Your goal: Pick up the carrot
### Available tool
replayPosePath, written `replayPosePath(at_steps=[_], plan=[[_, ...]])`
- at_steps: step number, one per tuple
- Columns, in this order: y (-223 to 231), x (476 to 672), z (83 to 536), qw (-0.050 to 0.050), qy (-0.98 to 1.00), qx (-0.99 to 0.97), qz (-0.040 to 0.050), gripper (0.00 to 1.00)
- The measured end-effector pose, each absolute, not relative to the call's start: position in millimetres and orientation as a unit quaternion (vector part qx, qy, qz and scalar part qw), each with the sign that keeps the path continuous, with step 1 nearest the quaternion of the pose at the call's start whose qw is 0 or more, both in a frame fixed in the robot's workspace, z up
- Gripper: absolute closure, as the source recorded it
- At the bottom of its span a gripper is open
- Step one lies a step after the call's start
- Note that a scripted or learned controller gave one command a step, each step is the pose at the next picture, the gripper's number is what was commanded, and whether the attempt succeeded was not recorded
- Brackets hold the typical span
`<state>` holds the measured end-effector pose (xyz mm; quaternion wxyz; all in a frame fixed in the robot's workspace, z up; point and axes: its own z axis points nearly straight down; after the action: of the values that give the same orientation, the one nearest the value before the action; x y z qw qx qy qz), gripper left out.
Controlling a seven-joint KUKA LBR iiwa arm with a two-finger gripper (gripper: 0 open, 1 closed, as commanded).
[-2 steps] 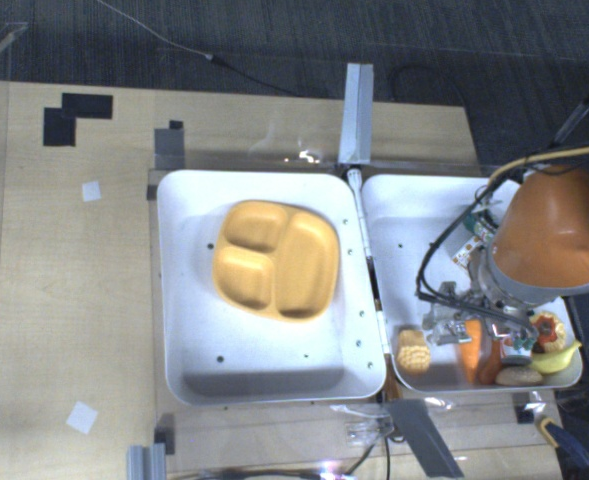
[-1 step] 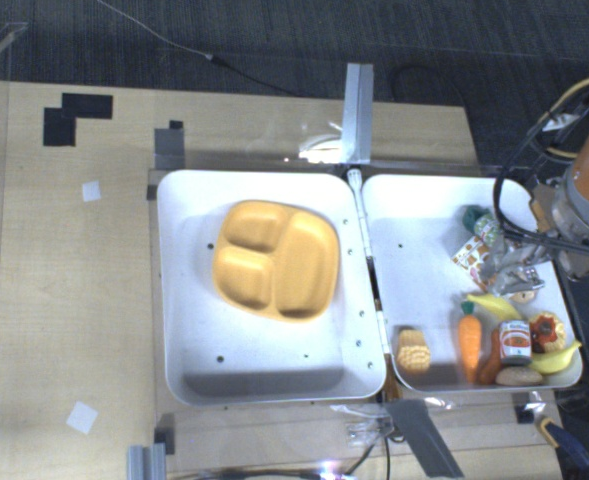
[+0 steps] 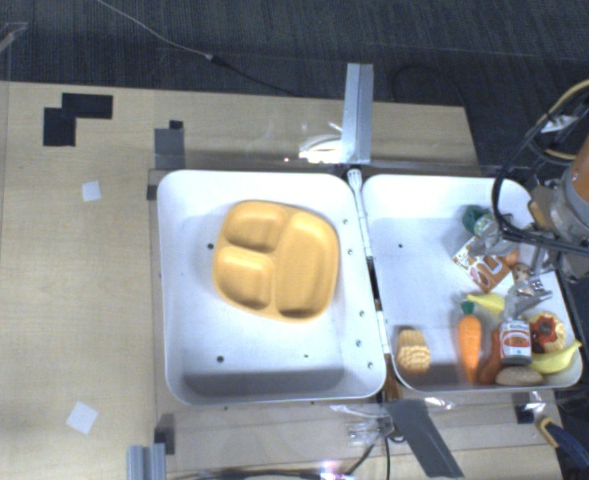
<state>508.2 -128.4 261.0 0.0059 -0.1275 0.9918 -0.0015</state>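
I have the hand low over the right bin, among the clutter at its far right side, and I can't make out from this angle whether it is apart or together; nothing visibly sits in it. The carrot lies just toward the near rim and a little left of the hand, long axis running roughly front to back, its green top pointing up toward the hand.

To do this well, I'd judge the hand should shift over the carrot's thick middle and close across its width, not along it. It's crowded: a small jar sits just right of the carrot, and something reddish touches its lower end, so a sloppy descent could snag a neighbour.

The same bin holds a corn cob to the carrot's left, a banana and a snack packet beside the hand. The left bin, well away from the hand, holds a yellow divided plate.
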Motion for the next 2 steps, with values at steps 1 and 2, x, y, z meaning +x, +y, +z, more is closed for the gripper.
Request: replayPosePath(at_steps=[1, 2], plan=[[-117, 504.2, 145, 0.0, 0.992, -0.126, 0.0012, 0.0], [-109, 503.8, 90, 0.007, 0.983, -0.182, -0.0021, 0.0]])
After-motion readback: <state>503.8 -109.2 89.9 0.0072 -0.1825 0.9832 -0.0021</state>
